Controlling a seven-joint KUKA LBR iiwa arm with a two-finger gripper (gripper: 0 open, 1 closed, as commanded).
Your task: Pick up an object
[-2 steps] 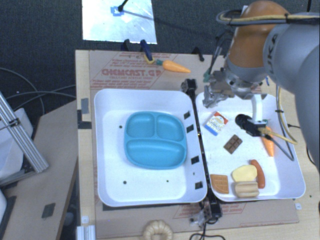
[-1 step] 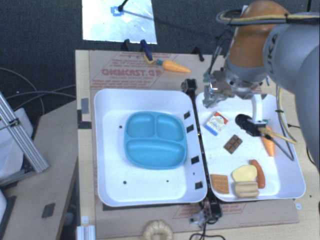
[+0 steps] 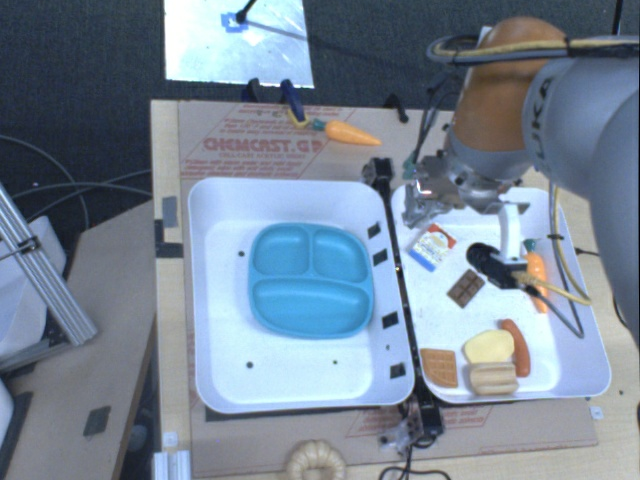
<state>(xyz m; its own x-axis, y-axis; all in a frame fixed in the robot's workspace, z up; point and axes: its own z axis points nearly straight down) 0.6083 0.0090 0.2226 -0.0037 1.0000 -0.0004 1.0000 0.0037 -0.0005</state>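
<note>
Left bin [image 3: 215,298]: shallow white tray holding a blue three-compartment plastic plate [image 3: 308,278].
Right bin [image 3: 590,363]: white tray just right of the left bin.
Carton [image 3: 432,246]: small white, red and blue packet, upper left of right bin.
Gripper [image 3: 425,200]: just above the carton; grip state cannot be told.

Gripper [image 3: 420,203] above carton [image 3: 433,246] in right bin [image 3: 590,368].
</note>
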